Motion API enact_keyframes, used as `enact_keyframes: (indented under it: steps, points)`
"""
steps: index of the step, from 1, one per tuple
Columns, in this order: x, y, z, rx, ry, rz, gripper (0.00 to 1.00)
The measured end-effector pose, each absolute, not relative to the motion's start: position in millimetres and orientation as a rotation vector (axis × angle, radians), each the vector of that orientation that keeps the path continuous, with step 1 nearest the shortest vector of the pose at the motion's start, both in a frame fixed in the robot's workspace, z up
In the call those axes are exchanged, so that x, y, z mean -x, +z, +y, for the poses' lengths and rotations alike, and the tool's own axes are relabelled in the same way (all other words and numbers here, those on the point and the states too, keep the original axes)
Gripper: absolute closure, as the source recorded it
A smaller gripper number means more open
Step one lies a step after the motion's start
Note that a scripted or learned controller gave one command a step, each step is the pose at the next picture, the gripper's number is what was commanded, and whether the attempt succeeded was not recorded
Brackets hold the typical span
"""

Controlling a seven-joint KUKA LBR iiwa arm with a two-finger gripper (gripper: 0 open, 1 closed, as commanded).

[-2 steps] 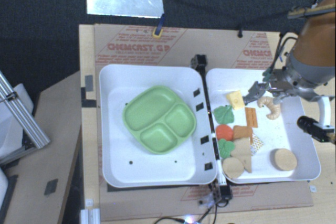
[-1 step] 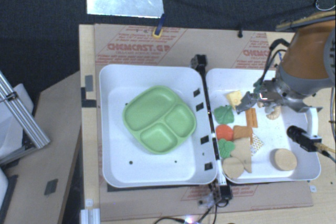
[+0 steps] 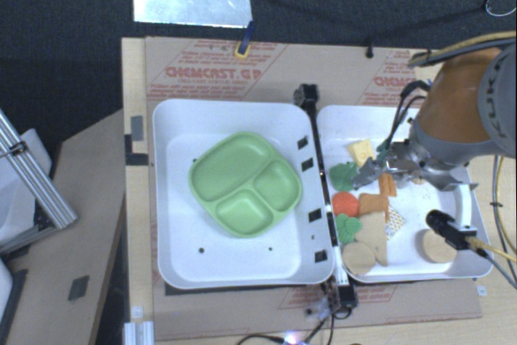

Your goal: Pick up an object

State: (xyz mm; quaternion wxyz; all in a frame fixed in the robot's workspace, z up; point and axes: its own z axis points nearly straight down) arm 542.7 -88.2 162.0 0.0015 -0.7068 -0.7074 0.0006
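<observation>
Two shallow white bins w/ smooth walls: left bin (image 3: pixel 174 174) bears a glossy green 3-compartment plate (image 3: pixel 245 182), wide bare floor around it. Right bin (image 3: pixel 452 267) is crowded w/ small toy food (image 3: pixel 367 214): green, red, orange, yellow, tan bits. Arm (image 3: pixel 464 113) slants in from right; gripper (image 3: pixel 373 167) low over the pieces, can't tell its grip.
</observation>
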Motion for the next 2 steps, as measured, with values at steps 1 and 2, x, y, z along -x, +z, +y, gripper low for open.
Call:
enact_keyframes:
  steps: [1,2]
  points:
    - [-551.8,108.8,-91.5,2.219,0.002,-2.22,0.0]
    - [-553.2,84.9,-91.6,2.223,-0.002,-2.223,0.0]
